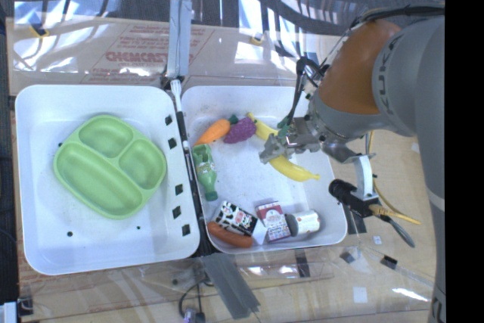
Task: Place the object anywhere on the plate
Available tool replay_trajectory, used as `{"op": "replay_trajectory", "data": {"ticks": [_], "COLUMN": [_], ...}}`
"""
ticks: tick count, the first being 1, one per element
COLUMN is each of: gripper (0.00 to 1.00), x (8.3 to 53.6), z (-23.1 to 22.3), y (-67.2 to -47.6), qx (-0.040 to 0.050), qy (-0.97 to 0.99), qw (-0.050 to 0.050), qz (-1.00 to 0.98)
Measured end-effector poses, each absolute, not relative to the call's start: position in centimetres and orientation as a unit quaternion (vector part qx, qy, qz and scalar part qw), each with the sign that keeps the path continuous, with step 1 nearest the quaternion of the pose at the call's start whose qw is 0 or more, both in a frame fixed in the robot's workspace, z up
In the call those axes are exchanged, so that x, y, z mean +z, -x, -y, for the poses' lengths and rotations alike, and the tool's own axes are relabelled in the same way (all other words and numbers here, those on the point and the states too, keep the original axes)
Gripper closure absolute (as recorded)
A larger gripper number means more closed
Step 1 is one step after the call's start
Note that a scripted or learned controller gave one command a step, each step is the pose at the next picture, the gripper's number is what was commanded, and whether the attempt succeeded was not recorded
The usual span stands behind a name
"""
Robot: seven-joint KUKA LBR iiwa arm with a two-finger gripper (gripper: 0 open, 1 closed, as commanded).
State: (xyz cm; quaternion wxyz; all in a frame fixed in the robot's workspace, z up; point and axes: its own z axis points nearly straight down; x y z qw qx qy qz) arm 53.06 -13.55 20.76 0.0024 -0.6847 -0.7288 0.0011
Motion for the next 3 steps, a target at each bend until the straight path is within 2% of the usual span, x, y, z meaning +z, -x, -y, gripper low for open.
{"op": "replay_trajectory", "data": {"ticks": [1,2,3], "gripper": [1.0,1.0,1.0], "x": [19.2,21.7,19.1], "z": [6.3,-1.4,-9.4], "y": [-58.7,-55.9,-57.6], "qx": [0.001,0.0011,0.0012], "qy": [0.665,0.546,0.523], "qw": [0.002,0.002,0.001], "qz": [0.747,0.838,0.852]}}
